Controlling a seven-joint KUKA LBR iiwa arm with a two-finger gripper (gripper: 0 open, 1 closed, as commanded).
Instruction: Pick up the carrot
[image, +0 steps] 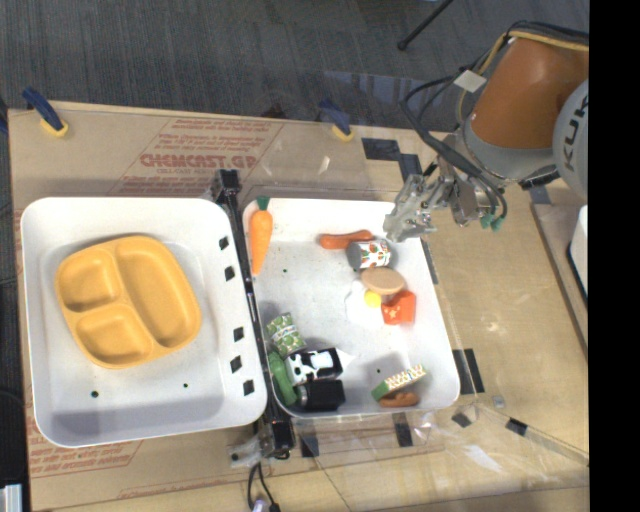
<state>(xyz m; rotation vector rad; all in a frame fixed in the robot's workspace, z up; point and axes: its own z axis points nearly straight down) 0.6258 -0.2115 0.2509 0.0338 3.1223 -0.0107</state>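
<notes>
The pincer (408, 222) hangs over the far right rim of the right bin (440, 330), and from here I cannot tell how it is set; nothing shows held in it.

Going near to far in that bin: along the near edge lie a black-and-white cow-patterned carton (318, 366), some green packets (283, 332) and a little toy sandwich thing (398, 384) (hard to name exactly). Further back sit a red block (399, 309) with a tan round piece (384, 282) touching it, then a small can (372, 254) and a sausage-like piece (344, 240) just beside the arm's tool. The carrot (260, 236) lies at the far left corner, right against the left wall, green top pointing far, tip pointing near. It is well apart from the pincer, across the bin.

The left bin (40, 330) holds a yellow divided plate (125, 298), and tan board covers the worktop (200, 150) beyond.

The carrot looks like a light, stiff plastic toy, smooth and probably slippery. I would take it across the thick upper body, though the wall beside it leaves little room on that side.
</notes>
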